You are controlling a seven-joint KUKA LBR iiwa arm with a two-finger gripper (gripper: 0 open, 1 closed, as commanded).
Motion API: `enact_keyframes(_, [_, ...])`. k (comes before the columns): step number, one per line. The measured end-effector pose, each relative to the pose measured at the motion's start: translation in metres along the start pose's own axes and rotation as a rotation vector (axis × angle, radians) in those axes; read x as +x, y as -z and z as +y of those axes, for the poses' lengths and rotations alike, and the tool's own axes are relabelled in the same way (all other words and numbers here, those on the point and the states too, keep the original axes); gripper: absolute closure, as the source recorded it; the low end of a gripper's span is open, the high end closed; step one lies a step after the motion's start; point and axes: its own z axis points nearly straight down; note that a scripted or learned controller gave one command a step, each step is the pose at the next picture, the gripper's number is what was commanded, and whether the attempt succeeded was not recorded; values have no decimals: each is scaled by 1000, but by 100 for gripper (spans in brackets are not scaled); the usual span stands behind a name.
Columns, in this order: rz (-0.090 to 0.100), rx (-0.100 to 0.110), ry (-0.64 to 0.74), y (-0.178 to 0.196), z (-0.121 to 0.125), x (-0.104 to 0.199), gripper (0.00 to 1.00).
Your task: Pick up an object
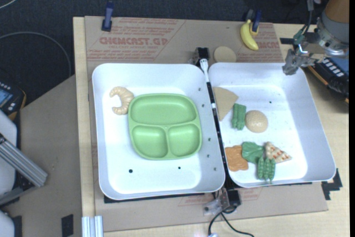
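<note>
Camera view: gripper at right bin rim, opening unclear; round bun, probably light, smooth — grasp across middle.

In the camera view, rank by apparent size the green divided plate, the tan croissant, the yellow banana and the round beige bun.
1. Green divided plate, clearly largest.
2. Tan croissant.
3. Round beige bun and yellow banana look similar; unranked.

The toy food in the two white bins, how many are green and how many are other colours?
Green: 3, a bean pod, a leafy piece, another pod
Tan or beige: 3, croissant, wedge, round bun
Orange: 1, cracker
Mixed colours: 1, pizza slice
Total: 8
</note>
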Motion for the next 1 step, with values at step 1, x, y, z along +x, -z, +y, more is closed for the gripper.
enact_keyframes(1, [-11,-39,5,205,11,54,100])
